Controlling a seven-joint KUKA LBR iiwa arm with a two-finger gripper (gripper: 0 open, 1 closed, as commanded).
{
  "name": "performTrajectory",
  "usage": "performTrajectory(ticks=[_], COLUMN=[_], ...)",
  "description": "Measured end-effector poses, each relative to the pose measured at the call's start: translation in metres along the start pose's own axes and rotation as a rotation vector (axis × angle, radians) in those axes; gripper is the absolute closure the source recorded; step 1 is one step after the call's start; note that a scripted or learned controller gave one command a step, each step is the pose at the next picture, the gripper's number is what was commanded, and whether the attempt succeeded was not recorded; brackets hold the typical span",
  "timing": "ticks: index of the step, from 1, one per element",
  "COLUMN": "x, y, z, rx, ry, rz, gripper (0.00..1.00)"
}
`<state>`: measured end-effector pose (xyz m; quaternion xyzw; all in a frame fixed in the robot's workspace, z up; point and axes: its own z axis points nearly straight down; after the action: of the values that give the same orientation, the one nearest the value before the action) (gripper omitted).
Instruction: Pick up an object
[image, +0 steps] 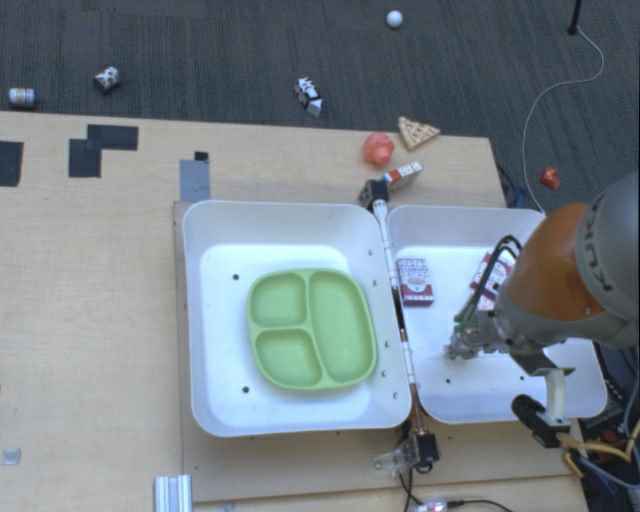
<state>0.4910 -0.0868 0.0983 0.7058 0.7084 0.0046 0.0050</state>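
Grey-and-orange arm (570, 275) lowers its end effector (468, 343), grip state impossible to tell, into the right white bin (440, 400); a small red-and-white carton (414, 281), the likely target, lies at eleven o'clock.

Red ball (378, 148) and pizza-slice toy (417, 131) on the bench, small white ball (394, 18) on the floor.

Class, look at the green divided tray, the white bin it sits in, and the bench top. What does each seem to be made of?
Green divided tray: probably moulded plastic, matte with a soft sheen; even colour, rounded compartment walls.
White bin: likely thin formed plastic, smooth and slightly glossy; rounded corners and rolled rim.
Bench top: looks like pale wood or plywood, matte; faint grain, though it could be laminate.
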Motion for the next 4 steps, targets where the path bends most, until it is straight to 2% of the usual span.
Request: performTrajectory(ticks=[1, 2, 3, 4], x=[0.136, 0.007, 0.007, -0.006], y=[-0.001, -0.003, -0.002, -0.002], z=[-0.068, -0.086, -0.086, 0.012], rx=[0.009, 0.010, 0.011, 0.005], ry=[0.002, 0.000, 0.000, 0.000], rz=[0.000, 0.000, 0.000, 0.002], gripper=[1.00, 1.00, 0.00, 0.00])
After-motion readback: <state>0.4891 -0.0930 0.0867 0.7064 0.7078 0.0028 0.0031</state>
